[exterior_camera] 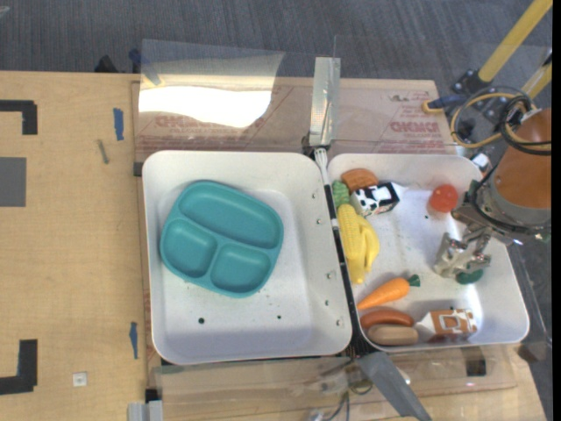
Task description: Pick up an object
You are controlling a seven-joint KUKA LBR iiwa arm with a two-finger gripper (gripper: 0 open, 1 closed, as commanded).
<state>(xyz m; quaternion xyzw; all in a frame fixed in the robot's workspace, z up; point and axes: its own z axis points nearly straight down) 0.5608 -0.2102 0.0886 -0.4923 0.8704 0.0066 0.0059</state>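
The gripper point(459, 256) hangs low in the right bin point(508, 323); fingers' state unclear; teal plate point(223, 237) in left bin point(175, 340)

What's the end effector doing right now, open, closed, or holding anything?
End effector: low in the right bin, over a dark green object; open or closed cannot be told, and no grasp is visible.

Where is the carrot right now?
The carrot lies in the right bin, toward its near-left part, just below the corn and above the hot dog.
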